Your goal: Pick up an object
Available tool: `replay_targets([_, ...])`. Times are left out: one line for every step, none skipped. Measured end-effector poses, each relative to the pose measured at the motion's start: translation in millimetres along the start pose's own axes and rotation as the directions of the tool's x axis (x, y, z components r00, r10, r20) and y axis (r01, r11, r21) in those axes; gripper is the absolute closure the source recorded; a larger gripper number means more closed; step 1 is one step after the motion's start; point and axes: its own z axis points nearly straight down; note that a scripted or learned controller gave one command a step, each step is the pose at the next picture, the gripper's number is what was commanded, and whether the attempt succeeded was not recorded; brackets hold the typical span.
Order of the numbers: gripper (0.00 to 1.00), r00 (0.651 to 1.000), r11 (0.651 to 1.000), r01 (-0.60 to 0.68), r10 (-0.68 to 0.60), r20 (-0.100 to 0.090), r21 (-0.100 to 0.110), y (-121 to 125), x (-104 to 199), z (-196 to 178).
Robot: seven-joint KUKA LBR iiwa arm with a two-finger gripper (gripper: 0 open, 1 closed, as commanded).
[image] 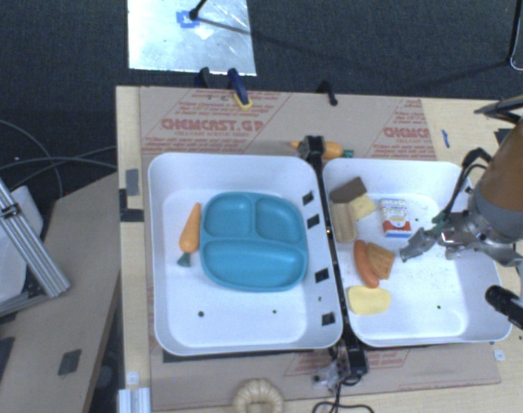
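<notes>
In the right bin [468, 317], a yellow piece [368, 299] lies near the front edge by the divider. Behind it sit an orange sausage [363, 263] and a waffle [381, 260], touching. The gripper [414, 246] hovers just right of them, low over the bin floor, nothing between its fingers; they look slightly parted, though the view is blurred. Further back stand a carton [395, 215], a cheese block [361, 206] and a brown block [347, 189]. The left bin [171, 256] carries a blue plate [251, 239] and a carrot [189, 230].

A silver sheet [191, 22] lies beyond the cardboard [279, 119].
</notes>
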Motion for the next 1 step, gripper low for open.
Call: replay_targets([0.00, 1.000, 1.000, 0.000, 0.000, 0.000, 0.001, 9.9, 1.5, 49.8])
